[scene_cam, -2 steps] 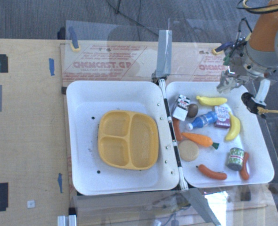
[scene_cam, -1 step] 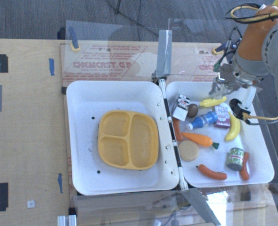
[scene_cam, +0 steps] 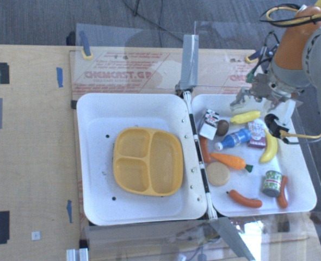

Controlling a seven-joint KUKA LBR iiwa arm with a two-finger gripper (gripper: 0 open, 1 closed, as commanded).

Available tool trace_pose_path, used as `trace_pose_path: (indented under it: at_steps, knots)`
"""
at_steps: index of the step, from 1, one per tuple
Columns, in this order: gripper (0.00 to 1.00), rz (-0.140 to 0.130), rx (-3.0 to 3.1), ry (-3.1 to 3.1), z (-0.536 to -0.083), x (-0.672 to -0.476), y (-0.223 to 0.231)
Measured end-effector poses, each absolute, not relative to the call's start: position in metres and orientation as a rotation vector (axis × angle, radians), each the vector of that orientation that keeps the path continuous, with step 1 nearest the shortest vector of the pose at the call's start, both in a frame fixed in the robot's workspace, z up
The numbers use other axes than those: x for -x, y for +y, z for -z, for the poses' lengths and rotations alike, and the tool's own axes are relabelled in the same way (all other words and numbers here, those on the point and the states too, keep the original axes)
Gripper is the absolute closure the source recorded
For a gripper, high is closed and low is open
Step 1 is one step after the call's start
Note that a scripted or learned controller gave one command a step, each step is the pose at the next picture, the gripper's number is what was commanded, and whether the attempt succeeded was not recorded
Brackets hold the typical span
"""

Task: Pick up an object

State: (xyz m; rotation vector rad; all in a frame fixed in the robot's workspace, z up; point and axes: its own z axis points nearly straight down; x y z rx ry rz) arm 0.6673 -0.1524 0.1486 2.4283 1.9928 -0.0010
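Fingers (scene_cam: pixel 251 95) hover above right bin's (scene_cam: pixel 307 197) far edge.

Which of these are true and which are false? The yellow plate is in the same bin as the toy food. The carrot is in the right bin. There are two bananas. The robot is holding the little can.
1. The yellow plate is in the same bin as the toy food. False: it lies alone in the left bin; the food is in the right bin.
2. The carrot is in the right bin. True.
3. There are two bananas. True: one banana near the bin's far side, another banana by its right wall.
4. The robot is holding the little can. False: the can stands in the bin's near right part, far from the gripper.
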Motion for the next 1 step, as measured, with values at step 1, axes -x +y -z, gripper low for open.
trace_pose_path:
  at_steps: [1]
  knots:
    - [0.00, -0.013, -2.201, 2.223, -0.1038, -0.6343, -0.1464]
